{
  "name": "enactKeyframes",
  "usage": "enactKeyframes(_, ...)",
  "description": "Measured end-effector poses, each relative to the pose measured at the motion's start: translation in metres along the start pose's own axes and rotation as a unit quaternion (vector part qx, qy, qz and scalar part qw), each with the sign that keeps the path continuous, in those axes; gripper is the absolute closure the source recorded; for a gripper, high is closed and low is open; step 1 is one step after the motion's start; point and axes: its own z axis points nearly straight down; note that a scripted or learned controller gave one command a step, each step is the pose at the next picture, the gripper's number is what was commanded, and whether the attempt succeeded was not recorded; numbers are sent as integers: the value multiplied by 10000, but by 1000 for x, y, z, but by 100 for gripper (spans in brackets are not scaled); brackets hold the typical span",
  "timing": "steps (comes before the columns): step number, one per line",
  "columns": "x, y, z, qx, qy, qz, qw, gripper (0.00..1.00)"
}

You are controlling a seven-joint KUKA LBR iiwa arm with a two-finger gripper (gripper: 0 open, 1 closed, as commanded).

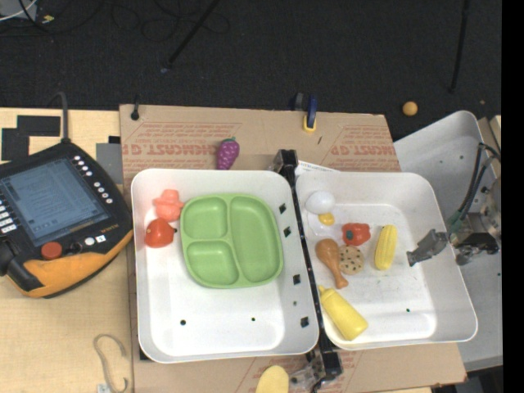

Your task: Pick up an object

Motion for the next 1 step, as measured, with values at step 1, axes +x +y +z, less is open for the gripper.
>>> enactKeyframes(1, 0, 2, -5, -48, -12, -7, 10000, 0)
